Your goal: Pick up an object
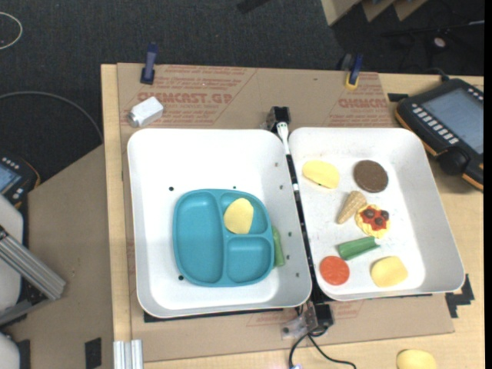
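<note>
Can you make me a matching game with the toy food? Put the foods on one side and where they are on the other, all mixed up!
Foods:
1. brown cookie
2. red tomato slice
3. green pepper
4. pale yellow piece

Places:
A. on the teal tray in the left bin
B. right bin, far side, beside the yellow lemon
C. right bin, near edge, left of a yellow block
D. right bin, just below the pizza slice

Pairs: 1-B, 2-C, 3-D, 4-A

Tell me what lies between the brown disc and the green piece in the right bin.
In the camera view, the cone-shaped piece and the pizza slice lie between the brown disc and the green piece.
</note>
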You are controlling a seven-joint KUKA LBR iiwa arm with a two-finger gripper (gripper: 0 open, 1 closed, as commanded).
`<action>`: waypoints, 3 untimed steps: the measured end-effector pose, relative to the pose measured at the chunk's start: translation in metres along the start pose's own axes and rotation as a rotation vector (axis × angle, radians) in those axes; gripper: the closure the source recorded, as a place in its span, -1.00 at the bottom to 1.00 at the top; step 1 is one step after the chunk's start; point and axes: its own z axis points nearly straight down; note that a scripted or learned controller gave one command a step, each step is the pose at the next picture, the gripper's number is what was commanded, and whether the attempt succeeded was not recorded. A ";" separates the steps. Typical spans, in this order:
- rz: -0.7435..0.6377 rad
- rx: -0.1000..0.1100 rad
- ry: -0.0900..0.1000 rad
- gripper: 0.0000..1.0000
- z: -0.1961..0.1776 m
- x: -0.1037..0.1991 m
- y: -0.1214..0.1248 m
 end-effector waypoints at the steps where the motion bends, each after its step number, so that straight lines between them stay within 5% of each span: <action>1: -0.007 -0.007 -0.003 1.00 -0.011 0.003 0.004; 3: -0.008 -0.015 -0.010 1.00 -0.033 0.003 0.005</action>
